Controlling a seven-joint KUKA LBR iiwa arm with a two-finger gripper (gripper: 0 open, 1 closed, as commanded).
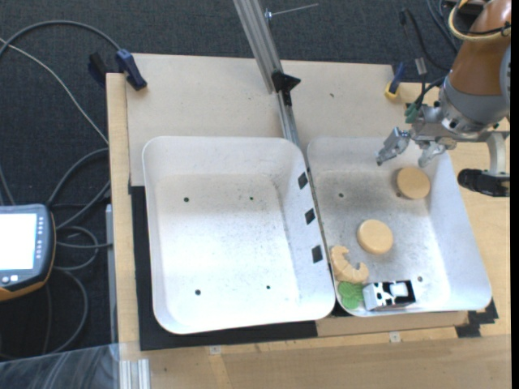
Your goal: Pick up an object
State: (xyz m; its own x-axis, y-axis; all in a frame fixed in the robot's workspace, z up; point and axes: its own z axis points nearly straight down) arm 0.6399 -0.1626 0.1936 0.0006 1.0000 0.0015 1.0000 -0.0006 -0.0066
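My gripper [409, 154] hangs over the far part of the right bin [454, 241], its two fingers spread apart with nothing between them. Just below and right of it lies a tan round disc [413, 183]. A second tan disc [375, 237] rests nearer the bin's middle. At the bin's near edge sit a tan curved piece [346, 262], a green object [350, 296] and a black-and-white block [391, 293].
The left bin [223, 233] stands beside the right one, with a row of black clips along the shared wall [310, 215]. A metal post [258, 35] slants up from the bench behind the bins. Clamps and cables lie at the bench's far edge.
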